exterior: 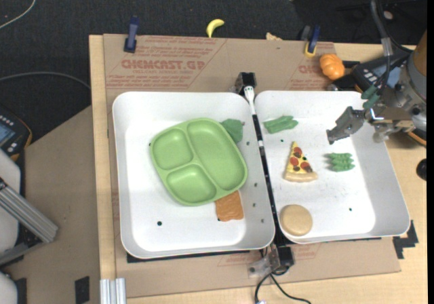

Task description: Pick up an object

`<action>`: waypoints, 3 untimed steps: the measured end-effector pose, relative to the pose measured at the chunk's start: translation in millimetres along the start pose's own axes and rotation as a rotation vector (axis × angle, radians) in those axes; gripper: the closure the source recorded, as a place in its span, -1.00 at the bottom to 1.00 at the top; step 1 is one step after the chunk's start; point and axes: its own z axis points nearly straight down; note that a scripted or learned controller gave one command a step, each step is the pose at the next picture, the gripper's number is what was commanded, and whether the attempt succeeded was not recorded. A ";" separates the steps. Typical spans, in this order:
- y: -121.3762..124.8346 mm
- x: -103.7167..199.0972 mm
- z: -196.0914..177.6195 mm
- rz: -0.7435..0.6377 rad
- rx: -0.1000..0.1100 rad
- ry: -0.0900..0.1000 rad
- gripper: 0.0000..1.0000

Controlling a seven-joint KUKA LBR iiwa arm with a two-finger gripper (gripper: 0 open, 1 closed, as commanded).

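The arm [413, 85] is reaching in from the right edge of the frame, its wrist hanging over the upper right corner of the right bin [380, 221]. The gripper [342, 126] is pointing down and to the left, hovering above the bin floor between two green pieces; whether it is spread or pressed together cannot be told, and nothing is showing in its grasp.

Below it the right bin is holding a green bean piece [280, 123] near the top, a second green piece [340, 161] to the right, a pizza slice [299, 163] in the middle, and a round tan cookie [296, 220] at the lower left. The left bin [132, 160] is carrying a green divided plate [198, 160], with an orange-brown slab [230, 207] sticking out beneath it.

Both bins are sitting on a brown board [169, 65] clipped at its top edge, over dark carpet. Red print on the board is reading "CHEMCAST", the rest unclear.
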 end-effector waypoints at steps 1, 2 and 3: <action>-1.7 93.9 51.1 -0.004 0.016 0.003 -1.00; 1.4 87.5 -88.4 0.003 -0.009 0.002 -1.00; 0.8 174.7 -107.6 -0.005 0.005 0.003 -1.00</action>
